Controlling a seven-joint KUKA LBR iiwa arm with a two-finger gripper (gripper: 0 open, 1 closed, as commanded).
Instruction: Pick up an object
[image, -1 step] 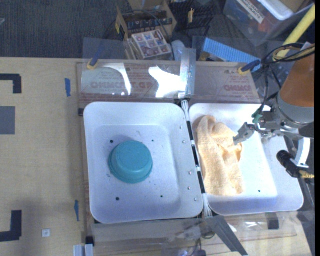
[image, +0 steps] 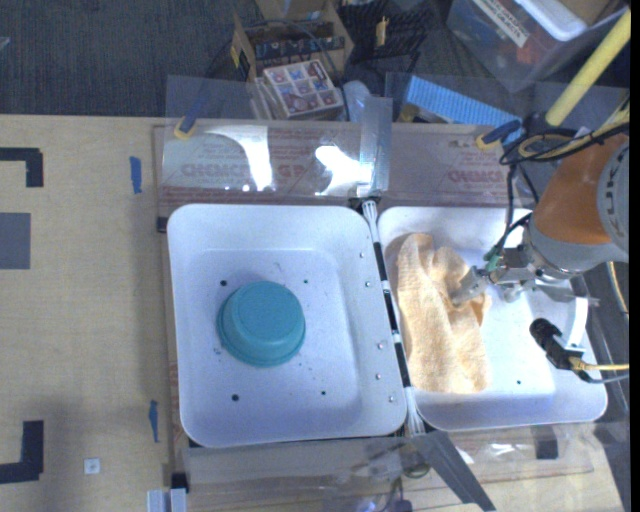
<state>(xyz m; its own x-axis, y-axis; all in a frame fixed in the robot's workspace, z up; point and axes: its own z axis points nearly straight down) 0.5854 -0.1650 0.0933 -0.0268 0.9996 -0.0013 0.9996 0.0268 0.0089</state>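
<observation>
Camera view is showing a crumpled yellow-orange cloth (image: 440, 315) lying in the right bin (image: 520, 405), stretched along that bin's left side from near the back wall toward the front. It is resting on the bin floor, with its right edge bunched up where the gripper (image: 468, 290) is reaching down onto it. The fingers are pressing into or just beside that raised fold, but the picture is too coarse to say whether they are spread or closed, so I cannot tell if anything is caught between them. Nothing is looking lifted: the cloth is lying flat over most of its length and none of it is hanging in the air.

Above the gripper, the arm's orange band (image: 575, 205) is leaning in from the right, with cables trailing near the bin's right wall.

In the left bin (image: 200, 400), well apart from the gripper, a teal bowl (image: 262, 322) is sitting upside down near the middle of the floor, untouched.

By my judgement the task is sitting at the grasp stage: the arm is down at the cloth, but a secure hold and the lift are not yet showing, so the pick itself is left to do.
</observation>
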